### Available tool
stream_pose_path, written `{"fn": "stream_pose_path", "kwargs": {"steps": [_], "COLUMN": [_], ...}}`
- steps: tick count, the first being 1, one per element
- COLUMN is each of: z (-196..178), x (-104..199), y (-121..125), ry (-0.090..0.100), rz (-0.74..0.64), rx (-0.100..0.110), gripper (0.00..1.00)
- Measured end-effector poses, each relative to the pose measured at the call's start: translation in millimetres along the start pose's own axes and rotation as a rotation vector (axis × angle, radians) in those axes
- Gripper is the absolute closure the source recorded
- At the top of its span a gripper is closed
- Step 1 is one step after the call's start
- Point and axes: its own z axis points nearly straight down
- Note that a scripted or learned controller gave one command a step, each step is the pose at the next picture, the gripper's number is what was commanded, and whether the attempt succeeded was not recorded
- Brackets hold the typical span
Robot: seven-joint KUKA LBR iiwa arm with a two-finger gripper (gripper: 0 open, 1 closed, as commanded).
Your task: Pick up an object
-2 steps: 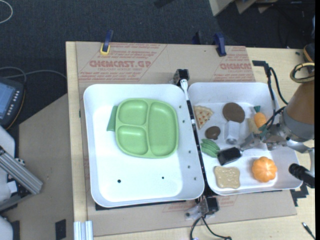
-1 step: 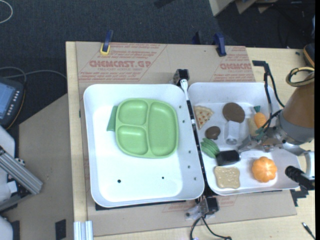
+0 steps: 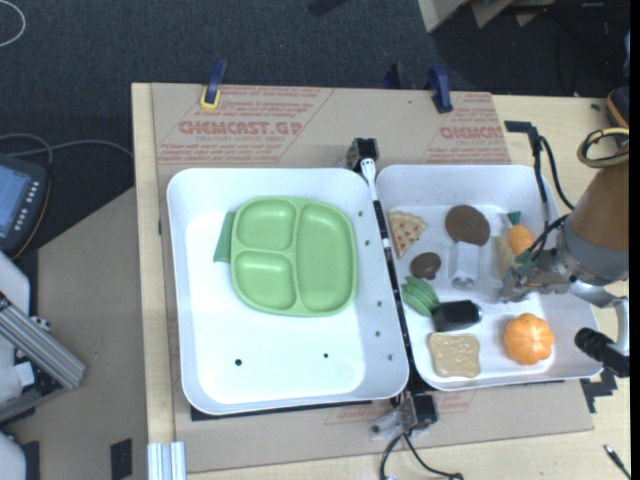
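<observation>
Orange and round, the small orange ball-shaped fruit toy (image 3: pixel 519 239) sits at the right bin's far right side, and the claw (image 3: pixel 522 276) is down just beside it, low over the bin floor. Whether it's spread or pressed together, I cannot tell from this angle — the dark metal parts blur into one another. Nothing is visibly pinched, so my read is we're at the reach-and-close step, lift not yet done. Next call: settle squarely on one item, then rise straight, because smooth rounded plastic slips easily.

Just below sits a ribbed orange tangerine toy (image 3: pixel 528 338), glossy and plump. Leftward: a pale upright cylinder (image 3: pixel 466 261), a brown domed disc (image 3: pixel 467 225), a smaller brown round piece (image 3: pixel 426 265), a black oblong block (image 3: pixel 457 315), a green leafy piece (image 3: pixel 420 294), a tan toast slice (image 3: pixel 454 354) and a pizza wedge (image 3: pixel 405 232). All lie in the shallow white right bin (image 3: pixel 450 179). Next door, the white left bin (image 3: pixel 200 298) carries a matte green three-section plate (image 3: pixel 295 256), both bins on the brown cardboard-covered bench (image 3: pixel 300 118).
</observation>
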Motion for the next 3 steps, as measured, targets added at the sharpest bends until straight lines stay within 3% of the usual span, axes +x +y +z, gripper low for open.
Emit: {"fn": "stream_pose_path", "kwargs": {"steps": [3], "z": [-133], "x": [-2], "y": [8], "ry": [-0.003], "rz": [-0.002], "rx": [-0.007], "gripper": [1.0]}}
